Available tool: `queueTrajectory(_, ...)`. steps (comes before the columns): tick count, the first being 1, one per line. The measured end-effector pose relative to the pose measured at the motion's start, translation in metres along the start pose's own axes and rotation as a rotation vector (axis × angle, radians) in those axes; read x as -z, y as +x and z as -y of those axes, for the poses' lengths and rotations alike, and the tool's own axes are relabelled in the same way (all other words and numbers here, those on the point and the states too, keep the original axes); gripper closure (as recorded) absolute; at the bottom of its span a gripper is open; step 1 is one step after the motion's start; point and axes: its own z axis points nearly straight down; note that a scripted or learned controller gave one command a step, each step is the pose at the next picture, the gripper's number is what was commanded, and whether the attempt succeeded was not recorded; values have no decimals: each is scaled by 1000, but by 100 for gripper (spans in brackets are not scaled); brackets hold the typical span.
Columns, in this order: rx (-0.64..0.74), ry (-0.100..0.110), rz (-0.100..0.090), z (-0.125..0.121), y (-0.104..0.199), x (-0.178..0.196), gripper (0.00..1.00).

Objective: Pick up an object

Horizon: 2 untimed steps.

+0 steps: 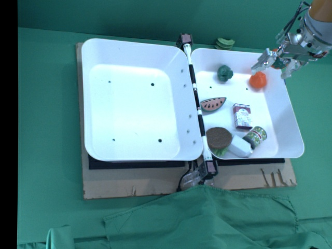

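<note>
Two white bins [93, 56] on brown cardboard [104, 183] over green cloth [46, 113]; in the right bin an orange ball [258, 80], dark green broccoli [224, 73], red-and-green watermelon slice [213, 105], red carton [242, 115], brown disc [219, 137], green-labelled can [255, 136]

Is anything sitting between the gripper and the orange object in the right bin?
Nothing visible does. The gripper hangs at the right bin's far corner, with the orange object just beside and below it. The broccoli lies off to the side.
</note>
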Motion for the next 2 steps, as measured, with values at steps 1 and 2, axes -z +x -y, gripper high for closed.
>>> queueTrajectory(1, -4, 10, -1, 33, -18, -97, 0)
queueTrajectory(2, -6, 8, -2, 113, -26, -158, 0)
